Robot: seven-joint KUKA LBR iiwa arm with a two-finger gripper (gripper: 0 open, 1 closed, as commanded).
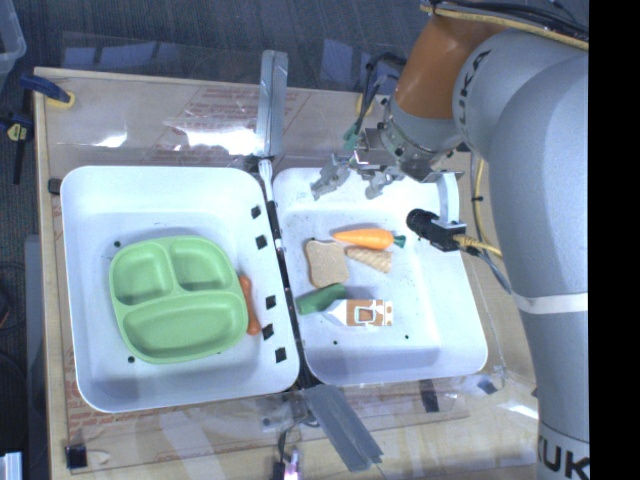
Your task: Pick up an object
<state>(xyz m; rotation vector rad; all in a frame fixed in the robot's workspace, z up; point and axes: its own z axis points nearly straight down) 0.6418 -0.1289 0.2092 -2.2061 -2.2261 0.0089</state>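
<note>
My gripper [351, 181] hangs over the far edge of the right bin [455, 313], fingers spread apart with nothing between them. Below it in that bin lie an orange carrot [364, 237], a tan bread slice [326, 262], a waffle-patterned cone piece [371, 259], a green pickle-like piece [320, 299] and a small orange-and-white carton [366, 313]. The carrot is the nearest item, a little toward the front from the fingertips. The grey arm with its orange band comes in from the upper right.
The left bin [85, 218] holds a green divided plate [177, 298] with a thin orange sausage-like piece [247, 303] at its right rim. A divider with black clips [272, 268] separates the bins. A metal bracket [340, 428] sits at the front.
</note>
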